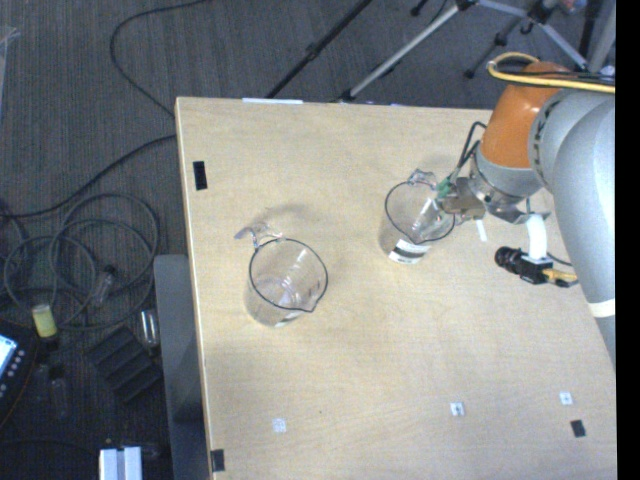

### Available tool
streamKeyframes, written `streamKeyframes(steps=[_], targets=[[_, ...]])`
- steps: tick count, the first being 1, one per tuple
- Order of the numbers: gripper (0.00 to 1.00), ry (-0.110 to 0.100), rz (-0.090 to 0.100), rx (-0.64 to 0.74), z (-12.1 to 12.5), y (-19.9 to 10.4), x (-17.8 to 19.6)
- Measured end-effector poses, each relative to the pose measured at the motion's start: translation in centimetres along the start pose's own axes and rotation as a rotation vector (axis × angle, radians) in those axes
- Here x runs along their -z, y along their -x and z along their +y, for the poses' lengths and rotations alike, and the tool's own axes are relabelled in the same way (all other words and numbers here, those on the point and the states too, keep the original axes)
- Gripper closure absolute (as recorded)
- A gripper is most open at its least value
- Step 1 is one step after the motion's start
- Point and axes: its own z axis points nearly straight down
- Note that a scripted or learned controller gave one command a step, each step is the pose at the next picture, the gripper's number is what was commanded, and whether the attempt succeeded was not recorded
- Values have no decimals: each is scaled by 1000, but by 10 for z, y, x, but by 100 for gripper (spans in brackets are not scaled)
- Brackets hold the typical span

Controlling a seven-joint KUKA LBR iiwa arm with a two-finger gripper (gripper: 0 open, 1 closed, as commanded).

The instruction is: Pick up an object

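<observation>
Camera view: gripper (447, 203) at three o'clock, pressed to the rim of a clear pitcher (412, 223); its grip state cannot be told. Second clear pitcher (284, 278) stands at centre-left on the tan board (400, 368). Arm cut off at right.

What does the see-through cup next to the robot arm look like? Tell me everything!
The clear cup looks like see-through plastic or glass, shaped like a small measuring jug with a pouring spout at its far rim. It stands upright on the pale wooden bench top, right of the middle, open mouth up. Something pale shows at its bottom. The end effector is right at its rim on the right side; whether it grips the cup is unclear.
</observation>
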Motion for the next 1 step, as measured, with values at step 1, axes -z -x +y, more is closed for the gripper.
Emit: streamKeyframes(steps=[1], targets=[[0, 1, -1, 0, 0, 0, 1]])
